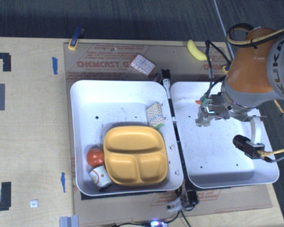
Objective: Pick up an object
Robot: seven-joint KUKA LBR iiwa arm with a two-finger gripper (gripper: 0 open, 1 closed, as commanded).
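Objects for picking all lie in the left bin [80, 126], well to the left of the pincer [204, 118]. Nearest to it across the divider is a small patterned packet [155, 114], lying tilted close to that bin's right wall. Lower and further left sits a yellow tray [135, 155] with three compartments, hollow side up. Against the tray's left edge is a red ball [95, 156], and just below the ball a small white cup [100, 176] with orange marks lies on its side, touching or nearly touching the tray.

Pincer hangs over the upper left part of the right bin [217, 174], near that bin's left wall. Nothing is seen between its fingers; whether they stand open or closed cannot be told at this size. The arm [255, 74], grey with an orange band, enters from the right above it.

Beyond both bins, on the bench's far side, a patterned card [142, 64] lies up and to the left of the pincer, and a yellow banana-like item [196, 50] lies above it.
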